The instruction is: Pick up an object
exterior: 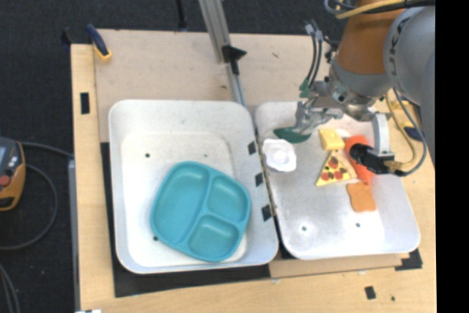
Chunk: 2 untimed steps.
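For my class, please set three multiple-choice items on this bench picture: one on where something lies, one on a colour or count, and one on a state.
1. Where does the divided tray lie?
A. In the left bin
B. In the right bin
C. On the bare bench outside both bins

2. What colour is that tray?
A. Red
B. Turquoise
C. Black

3. How does the tray lie?
A. Flipped upside down
B. Standing on its edge
C. Flat, compartments facing up

Answers:
1. A: the tray rests inside the left bin, while the pizza slice toy and the white cup lie in the right bin.
2. B: its whole surface is turquoise blue against the white bin.
3. C: its three hollow sections are visible from above.
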Tool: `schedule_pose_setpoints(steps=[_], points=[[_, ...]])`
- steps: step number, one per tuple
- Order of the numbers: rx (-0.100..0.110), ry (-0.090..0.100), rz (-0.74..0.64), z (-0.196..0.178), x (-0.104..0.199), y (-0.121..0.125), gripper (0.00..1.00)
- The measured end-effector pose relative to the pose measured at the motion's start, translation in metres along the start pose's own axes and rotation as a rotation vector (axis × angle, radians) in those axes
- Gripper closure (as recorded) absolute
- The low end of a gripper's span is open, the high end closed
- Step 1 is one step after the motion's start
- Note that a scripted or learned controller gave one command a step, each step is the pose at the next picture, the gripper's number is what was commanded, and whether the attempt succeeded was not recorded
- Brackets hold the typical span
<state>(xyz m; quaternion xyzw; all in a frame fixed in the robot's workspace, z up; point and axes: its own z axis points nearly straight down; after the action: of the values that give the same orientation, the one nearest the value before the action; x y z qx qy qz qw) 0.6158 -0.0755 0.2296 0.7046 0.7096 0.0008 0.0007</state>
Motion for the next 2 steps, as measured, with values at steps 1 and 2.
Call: schedule_pose_setpoints(steps=[1,2], points=[[0.0,0.0,0.0,0.005,0.055,0.018,1.0],[0.0,0.001,0.0,0.008,0.105,0.043,1.0]])
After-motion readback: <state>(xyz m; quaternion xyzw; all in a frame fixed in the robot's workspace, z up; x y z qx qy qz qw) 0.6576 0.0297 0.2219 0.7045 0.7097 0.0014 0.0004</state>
